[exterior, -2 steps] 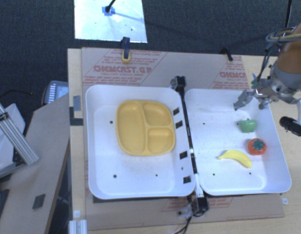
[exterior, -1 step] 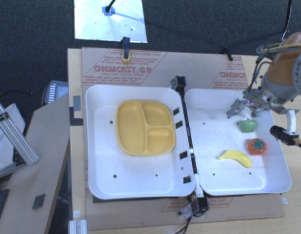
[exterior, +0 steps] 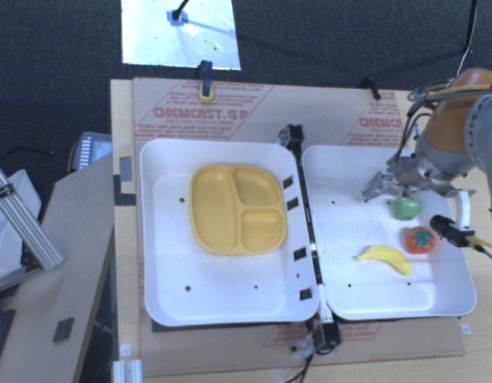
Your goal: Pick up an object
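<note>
In the camera view, the grey claw point(exterior: 387, 187) was seen low in the right white bin point(exterior: 341, 294), its metal fingers spread apart with nothing between them. A small green round fruit point(exterior: 405, 207) lay just beside and below the claw, a red tomato-like piece point(exterior: 419, 240) and a yellow banana point(exterior: 384, 258) nearer the front. A yellow divided plastic tray point(exterior: 234, 207) was set in the left white bin point(exterior: 166, 294). A miss was judged likely: the round fruit could be nudged aside and rolled off, since it sat off-centre from the fingers.
</note>
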Action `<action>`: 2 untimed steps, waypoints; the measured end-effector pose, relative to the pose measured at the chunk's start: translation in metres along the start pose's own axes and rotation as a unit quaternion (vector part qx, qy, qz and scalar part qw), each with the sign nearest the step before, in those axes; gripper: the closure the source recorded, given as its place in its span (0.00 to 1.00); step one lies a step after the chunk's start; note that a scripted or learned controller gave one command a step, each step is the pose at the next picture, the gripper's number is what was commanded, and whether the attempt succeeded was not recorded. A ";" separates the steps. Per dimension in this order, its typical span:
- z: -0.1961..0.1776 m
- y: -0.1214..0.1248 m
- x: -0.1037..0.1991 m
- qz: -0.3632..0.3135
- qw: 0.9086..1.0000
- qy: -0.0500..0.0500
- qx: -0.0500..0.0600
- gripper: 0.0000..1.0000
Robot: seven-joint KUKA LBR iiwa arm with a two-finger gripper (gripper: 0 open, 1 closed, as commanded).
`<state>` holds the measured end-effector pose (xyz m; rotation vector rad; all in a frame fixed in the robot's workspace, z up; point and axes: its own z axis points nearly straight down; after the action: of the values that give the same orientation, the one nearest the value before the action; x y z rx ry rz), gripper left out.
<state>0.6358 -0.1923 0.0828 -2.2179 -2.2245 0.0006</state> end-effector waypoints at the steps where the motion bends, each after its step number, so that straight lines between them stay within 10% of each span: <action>1: -0.014 0.002 0.000 -0.001 1.000 -0.001 -0.004 1.00; 2: -0.063 0.002 -0.009 0.001 1.000 -0.001 -0.004 1.00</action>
<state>0.6381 -0.2012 0.1459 -2.2262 -2.2264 -0.0053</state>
